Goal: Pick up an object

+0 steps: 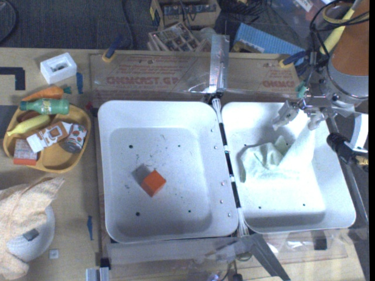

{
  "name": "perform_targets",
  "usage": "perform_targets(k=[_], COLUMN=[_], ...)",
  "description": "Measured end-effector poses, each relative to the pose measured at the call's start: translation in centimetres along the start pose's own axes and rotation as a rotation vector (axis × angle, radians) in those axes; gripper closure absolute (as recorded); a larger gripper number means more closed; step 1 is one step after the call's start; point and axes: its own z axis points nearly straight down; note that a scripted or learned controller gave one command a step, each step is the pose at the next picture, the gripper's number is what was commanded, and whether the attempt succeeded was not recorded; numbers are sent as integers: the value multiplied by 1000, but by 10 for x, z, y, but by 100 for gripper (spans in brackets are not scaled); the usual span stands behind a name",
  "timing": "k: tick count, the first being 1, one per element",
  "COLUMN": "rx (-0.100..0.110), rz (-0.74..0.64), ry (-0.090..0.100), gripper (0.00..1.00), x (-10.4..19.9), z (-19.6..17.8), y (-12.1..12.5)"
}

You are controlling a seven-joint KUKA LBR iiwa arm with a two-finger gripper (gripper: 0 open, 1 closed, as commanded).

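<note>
a wooden counter (35,60) runs across the scene, lit evenly from above. behind it lies dark grey carpeted floor (70,13) strewn with black cables (132,7), a wooden crate (183,7) of electronics and a blue panel (263,40). a clear plastic sheet (152,75) with red lettering stands along the counter's far edge

There are two white bins (111,157) side by side; the left bin holds one orange block (154,183) and the right bin holds one pale cloth (263,157). At the left of the bench stands one yellow bowl (58,164); near it are one green bottle (47,106), one small white box (58,67) and one beige cloth (26,212).
</note>
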Motion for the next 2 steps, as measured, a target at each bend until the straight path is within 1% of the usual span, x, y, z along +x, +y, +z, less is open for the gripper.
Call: perform_targets(k=[1,2], rx=[-2,-1], rz=[-129,-330], ry=[0,1], gripper=[0,0], x=[-59,-45], z=[98,138], y=[21,-16])
